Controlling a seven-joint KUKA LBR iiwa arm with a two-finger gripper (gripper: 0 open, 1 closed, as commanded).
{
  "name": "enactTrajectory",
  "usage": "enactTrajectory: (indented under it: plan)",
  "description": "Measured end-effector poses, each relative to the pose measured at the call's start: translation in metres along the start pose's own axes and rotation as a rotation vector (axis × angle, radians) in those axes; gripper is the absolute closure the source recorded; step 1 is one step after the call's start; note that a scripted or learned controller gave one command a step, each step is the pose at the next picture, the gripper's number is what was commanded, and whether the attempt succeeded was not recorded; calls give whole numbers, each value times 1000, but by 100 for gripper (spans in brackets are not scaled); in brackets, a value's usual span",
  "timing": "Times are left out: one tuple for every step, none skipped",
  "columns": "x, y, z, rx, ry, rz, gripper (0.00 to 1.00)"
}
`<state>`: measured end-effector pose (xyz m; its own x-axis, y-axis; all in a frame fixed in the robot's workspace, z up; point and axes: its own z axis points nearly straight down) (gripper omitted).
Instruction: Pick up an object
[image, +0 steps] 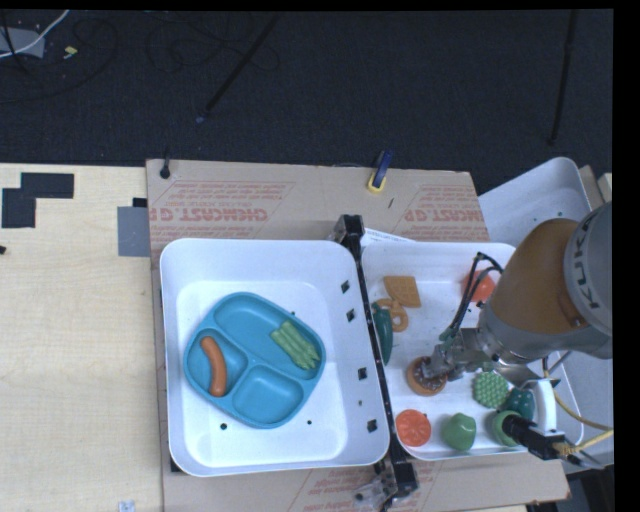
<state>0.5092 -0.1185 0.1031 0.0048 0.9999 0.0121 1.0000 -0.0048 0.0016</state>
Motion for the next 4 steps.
enactTrajectory:
  plan:
    - [-3,5,-43,0,-13,-5,100]
    - [-2,11,-87,0,-12,-5,100]
    - [-2,12,-126,1,-12,-5,100]
    - [39,46,-127,2,-11,-7,100]
